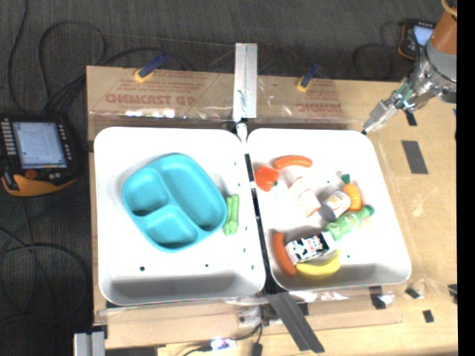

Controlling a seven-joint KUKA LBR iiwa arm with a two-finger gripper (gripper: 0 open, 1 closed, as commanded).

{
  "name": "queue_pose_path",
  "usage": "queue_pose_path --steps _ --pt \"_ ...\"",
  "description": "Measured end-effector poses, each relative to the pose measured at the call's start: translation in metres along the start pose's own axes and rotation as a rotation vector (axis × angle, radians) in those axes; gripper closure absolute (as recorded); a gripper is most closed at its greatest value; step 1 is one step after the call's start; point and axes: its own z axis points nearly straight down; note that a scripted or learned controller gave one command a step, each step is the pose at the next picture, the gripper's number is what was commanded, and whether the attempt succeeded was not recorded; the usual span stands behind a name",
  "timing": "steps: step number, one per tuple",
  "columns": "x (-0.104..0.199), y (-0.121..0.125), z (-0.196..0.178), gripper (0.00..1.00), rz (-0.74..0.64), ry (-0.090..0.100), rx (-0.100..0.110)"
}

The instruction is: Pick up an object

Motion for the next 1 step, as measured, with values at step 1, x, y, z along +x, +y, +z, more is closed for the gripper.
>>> queue_pose_path --steps 1 --pt "0.0940 -0.0519 0.0527 1.00 0.017 0.005 0.001"
